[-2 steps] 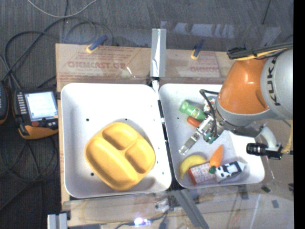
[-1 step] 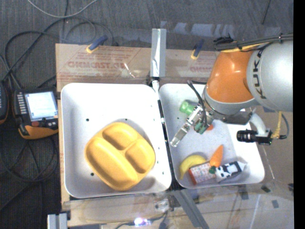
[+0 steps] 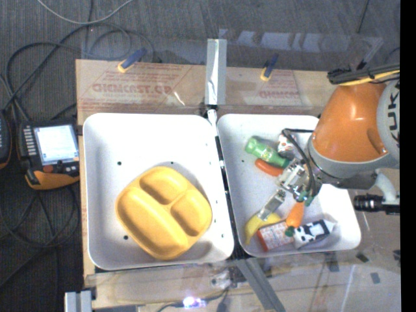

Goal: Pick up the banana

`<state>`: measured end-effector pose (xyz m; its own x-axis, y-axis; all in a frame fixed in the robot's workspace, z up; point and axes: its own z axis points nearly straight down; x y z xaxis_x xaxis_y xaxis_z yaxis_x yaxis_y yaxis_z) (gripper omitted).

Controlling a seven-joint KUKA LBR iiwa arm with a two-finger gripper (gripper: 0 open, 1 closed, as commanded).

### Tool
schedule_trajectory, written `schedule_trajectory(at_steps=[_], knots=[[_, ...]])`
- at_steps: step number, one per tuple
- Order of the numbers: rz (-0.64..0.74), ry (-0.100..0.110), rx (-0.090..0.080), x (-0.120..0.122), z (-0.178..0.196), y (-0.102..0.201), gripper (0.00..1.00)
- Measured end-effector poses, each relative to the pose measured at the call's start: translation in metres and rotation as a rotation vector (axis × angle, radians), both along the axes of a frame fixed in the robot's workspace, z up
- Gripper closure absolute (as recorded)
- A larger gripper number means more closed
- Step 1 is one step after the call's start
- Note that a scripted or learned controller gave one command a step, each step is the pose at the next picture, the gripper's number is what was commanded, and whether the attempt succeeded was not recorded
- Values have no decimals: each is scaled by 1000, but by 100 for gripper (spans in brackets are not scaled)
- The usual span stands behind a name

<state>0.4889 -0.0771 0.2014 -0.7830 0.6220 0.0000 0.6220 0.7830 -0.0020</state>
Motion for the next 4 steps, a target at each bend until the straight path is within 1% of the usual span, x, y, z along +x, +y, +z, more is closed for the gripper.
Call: schedule_trajectory(at_steps=[1,2,3,4], knots=[[-297,2,3,-6,-66,-17,0],[-115,0,0,4,-79,-69,0],[-352,0,3,-5,-81,-28,0],[-592,-11,10,-1,-94,-26,0]])
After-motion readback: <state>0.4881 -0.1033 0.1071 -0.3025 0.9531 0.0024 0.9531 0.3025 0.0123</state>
